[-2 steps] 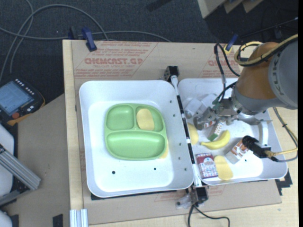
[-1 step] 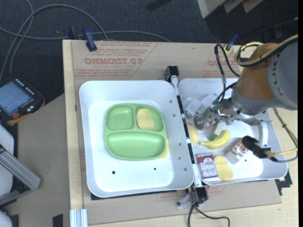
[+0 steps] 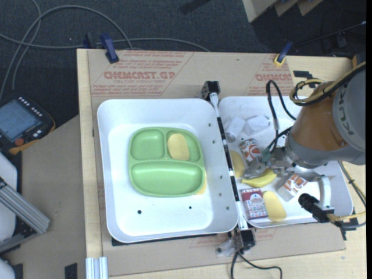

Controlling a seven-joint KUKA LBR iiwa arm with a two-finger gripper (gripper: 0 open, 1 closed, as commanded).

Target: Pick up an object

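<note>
Hovering low at right centre of frame, end effector [image 3: 260, 166] sits over banana [image 3: 258, 179] in right bin [image 3: 343, 199]; grip state unreadable (arm occludes). Banana probably light, smooth, curved: grasp across its middle.

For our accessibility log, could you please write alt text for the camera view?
The arm's gripper reaches into the right bin over a banana, near a small can and a red box. The left bin holds a green divided plate.
</note>
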